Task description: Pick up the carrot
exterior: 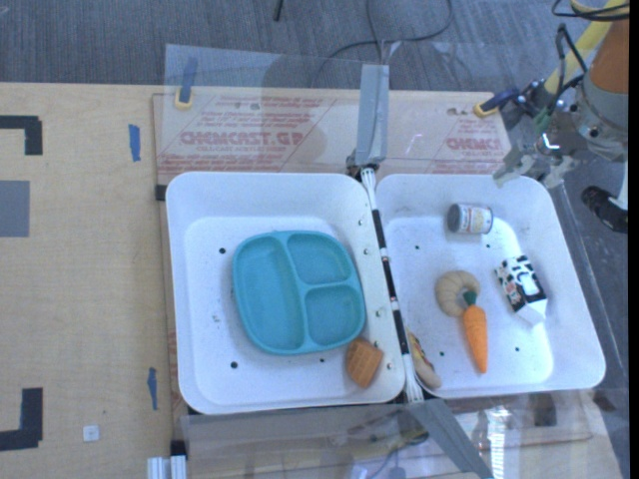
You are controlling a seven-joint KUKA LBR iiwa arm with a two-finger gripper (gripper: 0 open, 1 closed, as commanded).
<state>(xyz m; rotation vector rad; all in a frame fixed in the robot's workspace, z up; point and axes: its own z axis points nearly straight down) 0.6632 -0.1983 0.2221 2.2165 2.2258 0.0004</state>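
Observation:
The orange carrot (476, 337) with a small green top lies in the right bin (574, 307), near its front. It points lengthwise toward the front edge. Its green end touches a tan round food item (455, 291). My gripper (533, 168) hangs over the far right corner of the right bin, well away from the carrot. Its two fingers stand apart with nothing between them. The grey arm with its orange band (611, 60) rises behind it at the top right.
In the right bin are a small can (469, 219) on its side, a black and white carton (522, 288) and a tan piece (425, 365) against the divider. The left bin (195, 267) holds a teal divided plate (299, 291) and a brown waffle-like item (363, 363).

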